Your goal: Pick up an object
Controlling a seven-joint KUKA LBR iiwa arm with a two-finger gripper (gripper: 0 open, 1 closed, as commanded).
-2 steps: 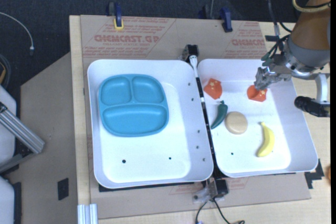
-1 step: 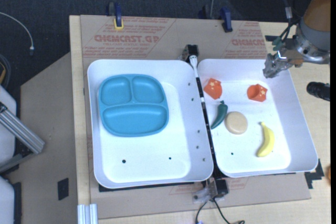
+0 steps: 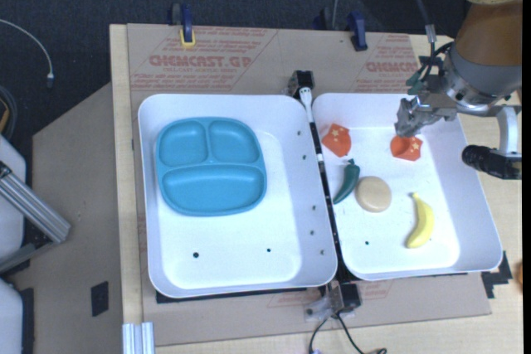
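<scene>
In the right bin [image 3: 465,203] lie a red strawberry-like piece [image 3: 406,147], an orange-red piece [image 3: 336,139], a dark green pepper [image 3: 347,181], a beige round bun [image 3: 373,194] and a yellow banana [image 3: 421,222]. My gripper [image 3: 406,127] hangs at the far side of the right bin, right over the red piece. Its fingertips are at the top of that piece and hide the upper edge of it. Whether the piece is between them is unclear.
The left bin [image 3: 166,253] holds a blue divided plate [image 3: 211,166]. A black divider with clamps [image 3: 319,170] runs between the bins. The grey arm with its orange band [image 3: 489,4] fills the upper right. A black fitting [image 3: 489,160] sits by the right bin's edge.
</scene>
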